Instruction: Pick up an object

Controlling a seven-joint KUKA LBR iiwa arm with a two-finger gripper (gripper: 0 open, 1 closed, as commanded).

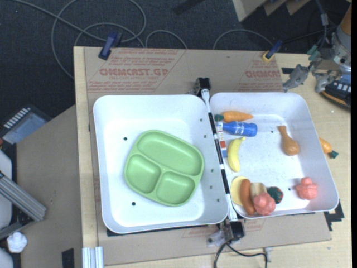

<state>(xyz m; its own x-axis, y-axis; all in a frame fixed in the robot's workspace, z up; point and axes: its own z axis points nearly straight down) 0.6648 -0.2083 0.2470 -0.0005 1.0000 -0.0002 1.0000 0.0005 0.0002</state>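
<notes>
Your gripper is hanging past the right bin's far right corner, over the bench; can't tell its grip state. Nothing's sitting between it and the objects: carrot, blue bottle, banana, drumstick are all lying in the right bin. Green tray is sitting in the left bin.

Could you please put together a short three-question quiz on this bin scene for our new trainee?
1. True or false: the green divided plate lies in the left bin.
2. Which item touches the blue bottle from above in the view: A) toy carrot, B) banana, C) pink toy?
3. Fill in: the tan drumstick-shaped toy lies in the ____ bin.

Key: 1 true; 2 A; 3 right.
</notes>
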